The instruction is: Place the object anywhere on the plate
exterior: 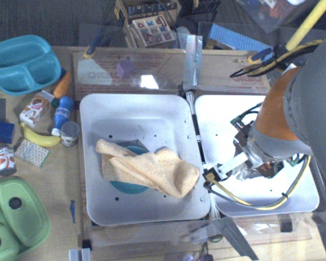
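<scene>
Cloth [149,170], yellow and crumpled, lies in the left bin [98,113]. It covers most of a blue plate [128,187], so just bits of blue peek out. The gripper [249,165] hangs over the right bin [217,113], near the wall between the bins. I cannot tell if it grips anything.

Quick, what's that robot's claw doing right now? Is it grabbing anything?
Gripper: low in the right bin; cannot be told whether it is open, closed or holding anything.
</scene>
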### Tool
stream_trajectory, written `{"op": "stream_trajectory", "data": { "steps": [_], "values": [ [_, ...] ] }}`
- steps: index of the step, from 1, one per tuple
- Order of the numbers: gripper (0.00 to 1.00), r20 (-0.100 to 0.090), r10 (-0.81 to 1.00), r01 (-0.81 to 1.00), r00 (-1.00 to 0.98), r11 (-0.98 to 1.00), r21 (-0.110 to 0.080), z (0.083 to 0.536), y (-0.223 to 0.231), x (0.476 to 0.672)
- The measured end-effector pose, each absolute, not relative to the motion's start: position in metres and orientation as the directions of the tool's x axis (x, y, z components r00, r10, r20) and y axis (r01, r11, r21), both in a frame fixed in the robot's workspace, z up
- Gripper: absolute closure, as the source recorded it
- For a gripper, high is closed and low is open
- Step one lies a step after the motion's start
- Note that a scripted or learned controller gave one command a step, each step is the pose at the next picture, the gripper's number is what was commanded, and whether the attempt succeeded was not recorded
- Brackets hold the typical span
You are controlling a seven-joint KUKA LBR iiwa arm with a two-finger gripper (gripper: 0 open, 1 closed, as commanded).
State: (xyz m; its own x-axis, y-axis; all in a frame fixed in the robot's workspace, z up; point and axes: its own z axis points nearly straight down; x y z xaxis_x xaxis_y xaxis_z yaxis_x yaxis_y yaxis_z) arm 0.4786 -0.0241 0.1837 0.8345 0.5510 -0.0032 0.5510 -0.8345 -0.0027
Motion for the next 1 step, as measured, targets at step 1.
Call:
{"op": "stream_trajectory", "data": {
  "steps": [1],
  "values": [
    [1.0,-0.006,0.554,0.554,0.832,-0.832,-0.005,0.1929,-0.0233,0.4786]
  ]
}}
